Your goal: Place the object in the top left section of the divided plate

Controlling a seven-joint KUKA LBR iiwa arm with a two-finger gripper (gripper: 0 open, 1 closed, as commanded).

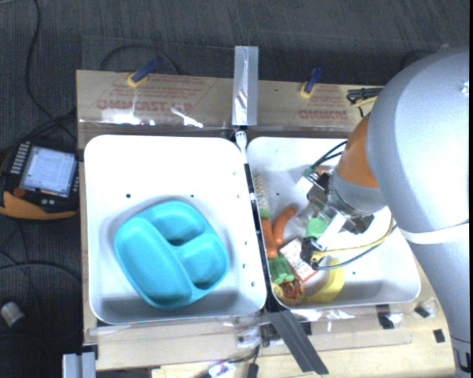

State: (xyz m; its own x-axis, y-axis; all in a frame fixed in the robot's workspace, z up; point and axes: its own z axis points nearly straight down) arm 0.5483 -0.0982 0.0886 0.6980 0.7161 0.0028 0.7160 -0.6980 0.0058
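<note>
- The gripper [314,239] hangs low in the right bin [378,290], over a heap of toy food; I cannot tell its state.
- An orange carrot-like piece [283,220] lies just left of it, a yellow banana [328,286] below it.
- The blue divided plate [171,250] sits in the left bin [110,164].

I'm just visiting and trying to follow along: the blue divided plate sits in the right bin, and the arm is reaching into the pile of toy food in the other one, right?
Not quite. The camera view shows the blue divided plate in the left bin, not the right. The rest holds: the arm's gripper is over the pile of toy food in the other bin.
</note>
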